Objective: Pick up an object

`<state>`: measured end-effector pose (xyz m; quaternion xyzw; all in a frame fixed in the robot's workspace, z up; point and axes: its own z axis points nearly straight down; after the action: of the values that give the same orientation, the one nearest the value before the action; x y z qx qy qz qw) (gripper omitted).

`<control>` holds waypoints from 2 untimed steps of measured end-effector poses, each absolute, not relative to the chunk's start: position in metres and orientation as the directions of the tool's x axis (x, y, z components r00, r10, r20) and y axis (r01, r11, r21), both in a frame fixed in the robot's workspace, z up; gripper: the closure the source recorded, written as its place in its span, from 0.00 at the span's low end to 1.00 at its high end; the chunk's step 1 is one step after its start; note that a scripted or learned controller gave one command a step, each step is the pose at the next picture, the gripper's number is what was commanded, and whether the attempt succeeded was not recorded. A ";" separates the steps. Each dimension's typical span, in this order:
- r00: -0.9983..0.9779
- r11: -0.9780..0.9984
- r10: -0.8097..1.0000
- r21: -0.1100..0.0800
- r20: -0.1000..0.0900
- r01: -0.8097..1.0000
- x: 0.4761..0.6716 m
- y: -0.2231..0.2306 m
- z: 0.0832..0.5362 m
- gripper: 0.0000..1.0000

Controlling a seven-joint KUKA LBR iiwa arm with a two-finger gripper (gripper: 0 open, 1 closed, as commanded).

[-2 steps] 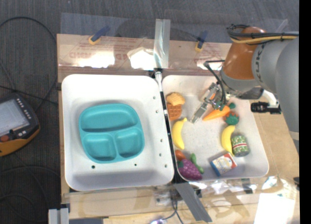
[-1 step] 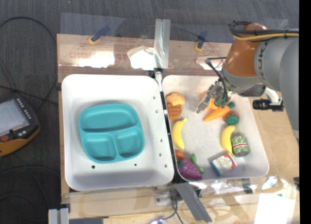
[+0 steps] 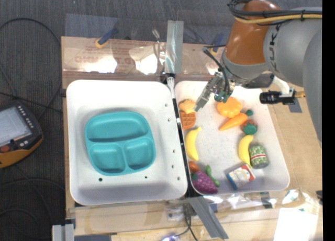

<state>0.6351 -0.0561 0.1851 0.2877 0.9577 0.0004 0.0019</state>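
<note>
The right bin (image 3: 272,130) holds toy food: an orange waffle-like piece (image 3: 187,113) by the left wall, a yellow-orange pepper (image 3: 229,107), a carrot (image 3: 233,122), two bananas (image 3: 192,143) (image 3: 245,148), a small can (image 3: 258,157), a little carton (image 3: 239,175) and purple grapes (image 3: 204,183). My gripper (image 3: 212,99) hangs over the bin's back part, between the waffle piece and the pepper. Its fingers stand apart, open, with nothing between them.
The left bin (image 3: 78,99) carries a teal divided plate (image 3: 120,141). A small red and green piece (image 3: 250,127) lies by the carrot's tip. A tablet (image 3: 15,127) and cables lie on the floor at the left. A metal post (image 3: 174,46) rises behind the bins.
</note>
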 end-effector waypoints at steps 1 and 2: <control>-0.524 0.524 0.851 -0.003 -0.002 0.851 0.567 -0.064 0.248 1.00; -0.577 0.577 0.817 -0.002 -0.002 0.817 0.589 -0.001 0.249 1.00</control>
<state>0.5889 -0.0012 0.2487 0.4599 0.8880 -0.0013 0.0003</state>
